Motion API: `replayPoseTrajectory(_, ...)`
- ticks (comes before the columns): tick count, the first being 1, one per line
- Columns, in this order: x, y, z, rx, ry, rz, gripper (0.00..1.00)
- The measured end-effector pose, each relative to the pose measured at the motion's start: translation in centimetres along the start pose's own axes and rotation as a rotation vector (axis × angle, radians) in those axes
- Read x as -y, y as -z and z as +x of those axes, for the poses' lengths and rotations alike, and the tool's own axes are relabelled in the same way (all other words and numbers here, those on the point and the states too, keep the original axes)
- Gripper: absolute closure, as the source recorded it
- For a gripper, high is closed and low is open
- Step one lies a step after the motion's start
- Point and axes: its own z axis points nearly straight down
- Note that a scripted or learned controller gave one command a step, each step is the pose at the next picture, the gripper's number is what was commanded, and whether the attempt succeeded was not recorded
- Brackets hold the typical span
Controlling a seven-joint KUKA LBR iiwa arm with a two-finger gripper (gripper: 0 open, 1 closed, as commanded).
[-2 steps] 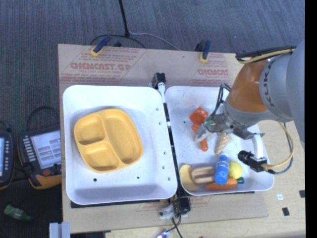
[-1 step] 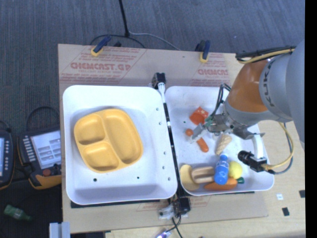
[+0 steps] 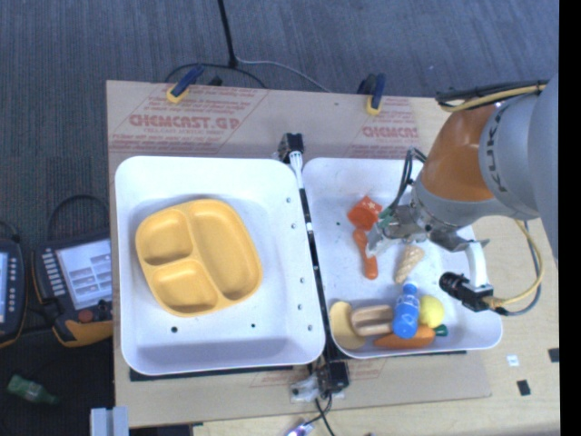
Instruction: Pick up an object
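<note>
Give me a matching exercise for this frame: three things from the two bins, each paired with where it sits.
Things:
1. yellow divided plate
2. blue bottle
3. orange-red toy

Places:
A. upper part of the right-hand bin, beside the gripper
B. front edge of the right-hand bin, among the piled toys
C. middle of the left-hand bin

Pairs: 1-C, 2-B, 3-A

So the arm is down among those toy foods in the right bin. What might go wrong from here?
The gripper sits close to several small pieces: an orange-red toy, a thin orange stick and a pale piece. It may nudge one aside or close on none. The pile along the bin's near wall, around the blue bottle, is tightly packed, so a reach there could catch two things.
</note>
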Motion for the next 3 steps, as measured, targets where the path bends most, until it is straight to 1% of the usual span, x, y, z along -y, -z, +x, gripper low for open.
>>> replayPoseTrajectory(1,0.1,-0.1,0.0,-0.001,0.0,0.003,0.0)
replayPoseTrajectory(2,-0.1,-2.4,0.8,0.006,0.129,-0.004,0.0)
replayPoseTrajectory(3,-0.4,-1.3,0.8,0.008,0.129,-0.015,1.0)
